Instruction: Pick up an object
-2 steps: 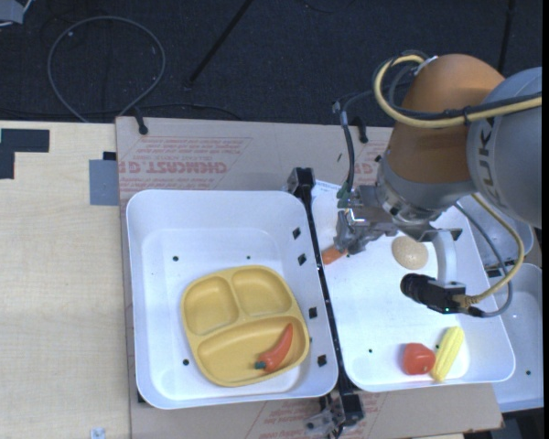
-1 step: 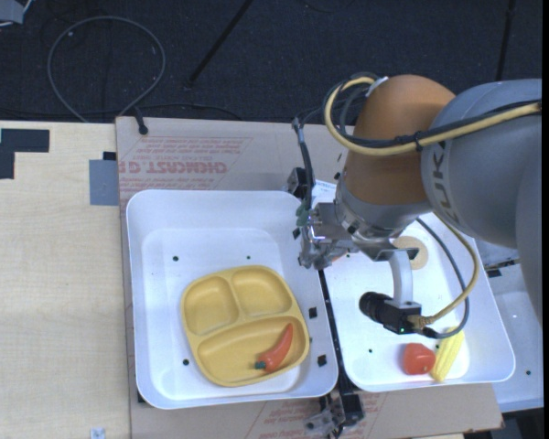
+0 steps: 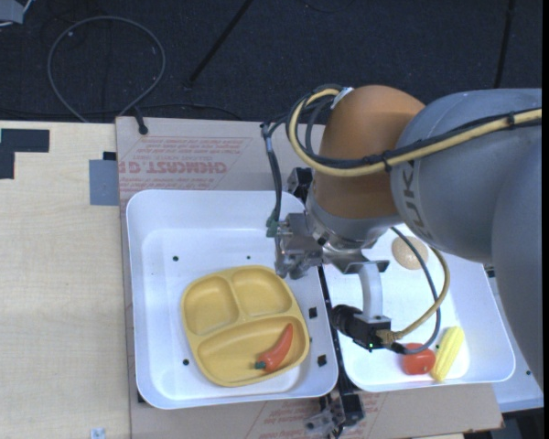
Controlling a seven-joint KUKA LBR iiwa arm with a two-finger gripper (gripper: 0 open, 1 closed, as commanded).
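A pale wooden bench [image 3: 46,291] carries two shallow white plastic bins [image 3: 156,245]. The gripper [image 3: 297,254] hangs above the divider; whether it is open, I cannot tell. The red plastic chilli pepper [image 3: 277,348] lies at its six o'clock, in the yellow sectioned plate [image 3: 210,305], long axis running one to seven.

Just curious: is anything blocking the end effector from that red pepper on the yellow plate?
Nothing visible does. The pepper lies uncovered in the yellow plate's front compartment, and the end effector sits by the plate's far right rim.
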